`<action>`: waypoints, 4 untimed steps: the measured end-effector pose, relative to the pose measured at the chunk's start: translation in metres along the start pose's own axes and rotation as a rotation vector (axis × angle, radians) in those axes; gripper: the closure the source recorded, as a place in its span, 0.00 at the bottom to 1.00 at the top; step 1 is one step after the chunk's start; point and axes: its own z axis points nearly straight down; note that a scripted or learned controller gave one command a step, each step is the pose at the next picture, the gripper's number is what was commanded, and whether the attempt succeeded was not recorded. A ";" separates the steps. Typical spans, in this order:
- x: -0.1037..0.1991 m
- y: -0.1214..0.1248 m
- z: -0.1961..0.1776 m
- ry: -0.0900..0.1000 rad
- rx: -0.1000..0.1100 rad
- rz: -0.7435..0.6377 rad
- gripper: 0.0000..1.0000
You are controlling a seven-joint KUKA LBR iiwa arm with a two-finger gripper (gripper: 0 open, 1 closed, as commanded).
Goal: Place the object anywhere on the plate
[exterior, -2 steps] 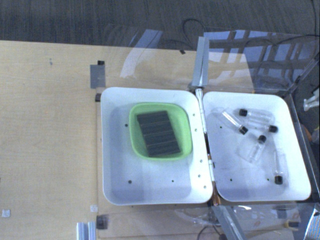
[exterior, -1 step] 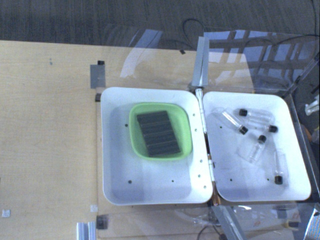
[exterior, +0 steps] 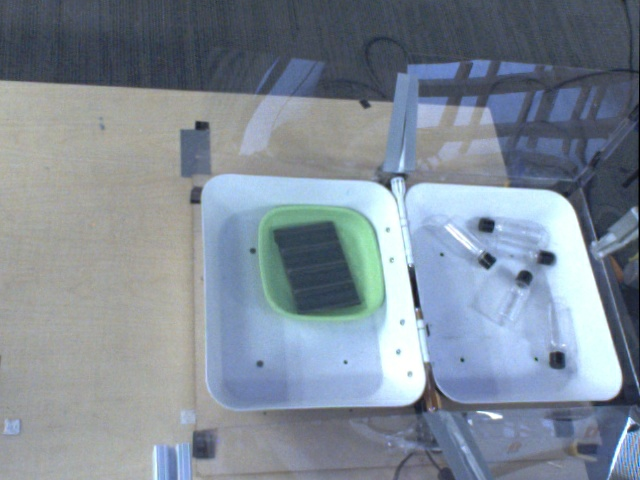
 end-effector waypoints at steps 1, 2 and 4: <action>0.000 0.000 -0.007 -0.001 -0.001 -0.200 0.00; 0.000 0.000 -0.007 -0.001 -0.001 -0.200 0.00; 0.000 0.000 -0.022 -0.003 -0.002 -0.788 0.00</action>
